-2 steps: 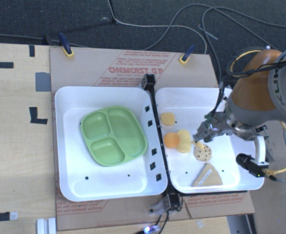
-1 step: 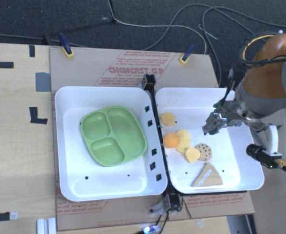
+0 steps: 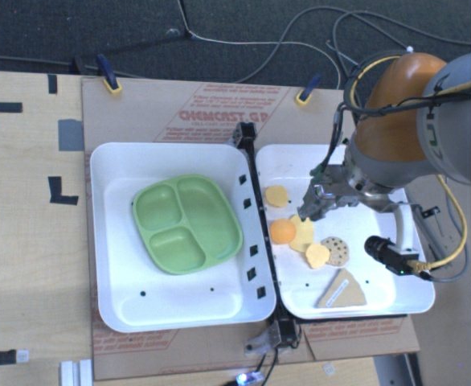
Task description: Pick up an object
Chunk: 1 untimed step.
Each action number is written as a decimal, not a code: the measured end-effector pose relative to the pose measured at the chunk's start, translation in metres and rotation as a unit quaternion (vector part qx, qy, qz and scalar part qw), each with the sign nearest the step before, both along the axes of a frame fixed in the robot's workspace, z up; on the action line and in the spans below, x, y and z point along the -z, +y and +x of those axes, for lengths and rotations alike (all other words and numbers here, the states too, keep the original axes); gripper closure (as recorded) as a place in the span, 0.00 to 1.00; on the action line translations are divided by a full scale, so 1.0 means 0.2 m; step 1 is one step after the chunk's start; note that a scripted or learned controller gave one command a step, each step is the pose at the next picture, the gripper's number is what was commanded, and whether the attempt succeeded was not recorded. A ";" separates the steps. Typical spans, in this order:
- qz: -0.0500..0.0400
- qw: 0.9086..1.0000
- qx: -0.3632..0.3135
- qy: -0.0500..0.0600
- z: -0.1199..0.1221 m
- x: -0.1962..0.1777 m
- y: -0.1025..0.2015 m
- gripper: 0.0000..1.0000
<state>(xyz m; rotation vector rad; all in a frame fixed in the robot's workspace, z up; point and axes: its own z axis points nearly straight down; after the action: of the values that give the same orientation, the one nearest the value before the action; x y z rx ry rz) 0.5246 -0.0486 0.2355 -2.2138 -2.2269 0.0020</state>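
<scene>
The arm (image 3: 396, 127) enters from the right of the frame and hangs over the right bin (image 3: 412, 300). Its hand (image 3: 314, 207) sits low at the centre-right of the frame, just above the cluster of small food pieces. Whether the hand is wide or narrow cannot be told: the wrist body hides the tips from this angle. Nothing is seen between them, so no hold can be claimed.

The candidate things all lie in the right bin, grouped toward its left wall. A pale yellow disc (image 3: 276, 196) lies uppermost. An orange ball (image 3: 282, 232) lies below it, touching a yellow block (image 3: 303, 233). A second yellow piece (image 3: 317, 255) and a speckled cookie (image 3: 337, 250) lie just beside these. A tan wedge (image 3: 341, 289) lies apart, nearer the bottom of the frame.

The left bin (image 3: 107, 215) holds a green tray (image 3: 187, 223), upright and angled, well apart from the hand.

Judgement: the hand is placed over the cluster because the densest group offers the most grasp targets. The yellow block is the nearest. The close packing raises the risk of nudging a neighbour instead of closing on one piece.
</scene>
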 end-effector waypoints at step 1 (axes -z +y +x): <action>0.000 1.000 -0.001 0.000 0.08 -0.02 0.29 1.00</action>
<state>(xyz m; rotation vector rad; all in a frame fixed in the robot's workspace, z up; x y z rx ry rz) 0.5402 0.0089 0.2392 -2.2123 -2.2282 0.0001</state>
